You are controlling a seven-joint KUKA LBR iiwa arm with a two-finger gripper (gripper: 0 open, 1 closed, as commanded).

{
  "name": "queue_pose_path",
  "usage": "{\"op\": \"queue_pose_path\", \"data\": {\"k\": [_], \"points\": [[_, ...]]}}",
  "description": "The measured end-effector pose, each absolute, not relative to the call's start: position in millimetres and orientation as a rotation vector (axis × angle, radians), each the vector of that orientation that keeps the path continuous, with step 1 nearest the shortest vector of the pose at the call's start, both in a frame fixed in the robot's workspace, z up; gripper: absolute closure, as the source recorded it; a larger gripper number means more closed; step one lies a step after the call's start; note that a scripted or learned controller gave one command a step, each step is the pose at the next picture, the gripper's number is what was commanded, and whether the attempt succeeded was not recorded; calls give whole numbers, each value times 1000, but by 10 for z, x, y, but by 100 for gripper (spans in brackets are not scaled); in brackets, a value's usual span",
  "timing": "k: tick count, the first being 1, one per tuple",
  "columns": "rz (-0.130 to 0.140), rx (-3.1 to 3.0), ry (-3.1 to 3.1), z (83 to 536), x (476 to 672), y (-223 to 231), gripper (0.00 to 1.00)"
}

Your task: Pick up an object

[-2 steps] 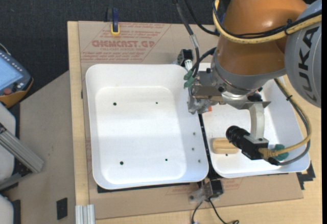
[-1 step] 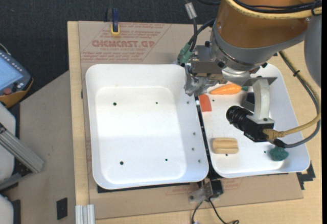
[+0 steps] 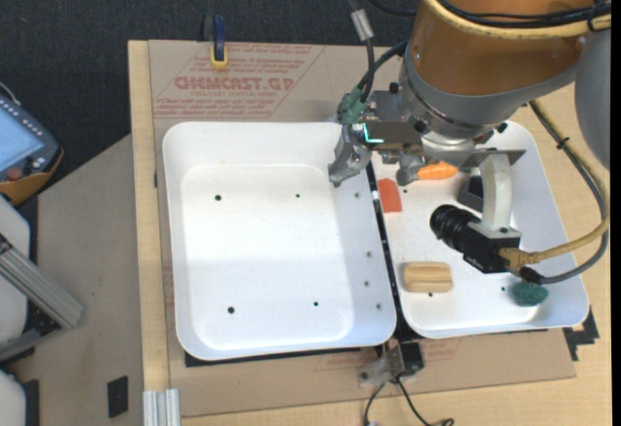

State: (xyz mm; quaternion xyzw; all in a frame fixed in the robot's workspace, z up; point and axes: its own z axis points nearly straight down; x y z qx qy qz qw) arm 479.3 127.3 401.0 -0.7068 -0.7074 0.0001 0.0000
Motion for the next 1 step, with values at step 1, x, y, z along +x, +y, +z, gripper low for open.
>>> {"op": "queue_pose_path", "data": {"k": [1], "points": [[-4,-2222,-2224,4117,4799,1277,100]]}}
